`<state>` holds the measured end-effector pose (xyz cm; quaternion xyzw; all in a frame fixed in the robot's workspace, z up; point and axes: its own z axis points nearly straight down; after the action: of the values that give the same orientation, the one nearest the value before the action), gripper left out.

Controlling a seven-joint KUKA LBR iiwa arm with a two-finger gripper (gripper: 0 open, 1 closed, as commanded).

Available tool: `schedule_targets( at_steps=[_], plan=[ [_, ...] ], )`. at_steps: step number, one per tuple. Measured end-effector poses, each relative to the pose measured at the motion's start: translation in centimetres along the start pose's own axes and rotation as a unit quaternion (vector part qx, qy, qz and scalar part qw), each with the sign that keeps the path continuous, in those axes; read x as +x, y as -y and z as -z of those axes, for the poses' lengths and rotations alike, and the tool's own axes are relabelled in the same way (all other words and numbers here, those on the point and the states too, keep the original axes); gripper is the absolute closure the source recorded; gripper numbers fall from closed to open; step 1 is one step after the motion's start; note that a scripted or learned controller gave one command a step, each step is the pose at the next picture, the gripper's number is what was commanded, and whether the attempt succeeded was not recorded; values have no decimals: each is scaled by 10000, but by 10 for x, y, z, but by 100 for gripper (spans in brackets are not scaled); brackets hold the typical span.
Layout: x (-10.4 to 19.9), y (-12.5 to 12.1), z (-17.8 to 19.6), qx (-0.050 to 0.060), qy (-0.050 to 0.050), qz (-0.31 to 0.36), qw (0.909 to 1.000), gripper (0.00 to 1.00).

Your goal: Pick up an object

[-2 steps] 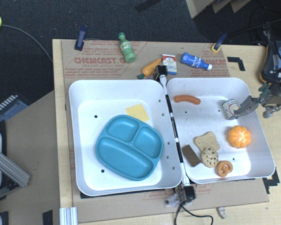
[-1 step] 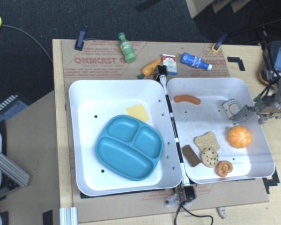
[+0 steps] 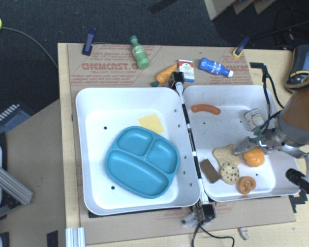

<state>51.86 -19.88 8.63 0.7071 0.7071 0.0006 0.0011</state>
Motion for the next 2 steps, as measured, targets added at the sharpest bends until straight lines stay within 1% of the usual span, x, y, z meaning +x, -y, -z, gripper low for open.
schedule_targets(
  at_steps=[1, 2],
  plan=[
    [0, -1, 11, -25, 8, -4, 10000, 100],
    [54, -31, 4, -75, 26, 6, 10000, 100]
  ],
)
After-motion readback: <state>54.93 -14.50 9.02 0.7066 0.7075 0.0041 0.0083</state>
